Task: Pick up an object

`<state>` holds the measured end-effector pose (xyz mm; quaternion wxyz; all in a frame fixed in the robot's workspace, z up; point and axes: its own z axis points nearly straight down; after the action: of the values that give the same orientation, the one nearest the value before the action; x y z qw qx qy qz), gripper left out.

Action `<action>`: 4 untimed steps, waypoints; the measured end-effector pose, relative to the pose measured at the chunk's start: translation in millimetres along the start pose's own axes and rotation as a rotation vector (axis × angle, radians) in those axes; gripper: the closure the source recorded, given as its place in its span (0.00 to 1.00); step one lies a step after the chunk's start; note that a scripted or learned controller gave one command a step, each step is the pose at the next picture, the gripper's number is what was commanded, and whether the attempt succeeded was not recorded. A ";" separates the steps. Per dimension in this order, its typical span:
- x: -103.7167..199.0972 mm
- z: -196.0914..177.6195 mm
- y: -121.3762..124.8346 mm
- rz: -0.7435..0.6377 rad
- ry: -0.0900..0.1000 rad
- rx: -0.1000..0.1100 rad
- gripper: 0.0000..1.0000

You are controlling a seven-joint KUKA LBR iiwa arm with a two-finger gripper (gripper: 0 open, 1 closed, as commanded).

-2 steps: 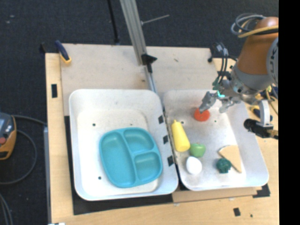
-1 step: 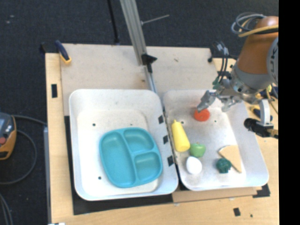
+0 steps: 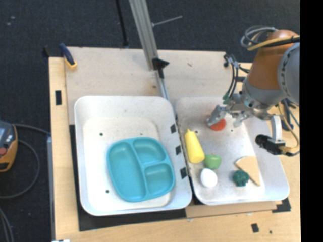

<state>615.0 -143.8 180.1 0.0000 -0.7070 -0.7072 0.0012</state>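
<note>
Arm enters from the right, orange band above the wrist; the gripper point(image 3: 220, 119) is low over the upper part of the right bin point(image 3: 275, 183), directly over a small red-orange object point(image 3: 218, 125) that shows just under and slightly ahead of the jaws. Jaw state: cannot tell — the wrist housing and cabling hide the tips, so contact with the red piece cannot be judged either. Other candidates all lie below the jaws, toward the bin's near edge: a yellow object point(image 3: 194, 146), elongated, closest and just to the left; a green round piece point(image 3: 213, 161) touching its lower end; a white egg-shaped piece point(image 3: 208, 178) just beyond that; a dark green lump point(image 3: 240, 178) and a tan wedge point(image 3: 251, 169), touching each other, off to the right. Judgement: the red piece looks like small moulded toy food — light, stiff, smooth, likely slippery; being low and rounded it may squirt out unless the jaws straddle its widest part and close near the bin floor. A blue divided tray point(image 3: 141, 169) sits in the left bin point(image 3: 87, 110), well left of the jaws, not involved.
</note>
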 end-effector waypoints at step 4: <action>-12.0 15.4 8.4 0.002 -0.001 -0.008 1.00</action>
<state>623.3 -155.8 164.7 -0.0032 -0.7078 -0.7064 -0.0015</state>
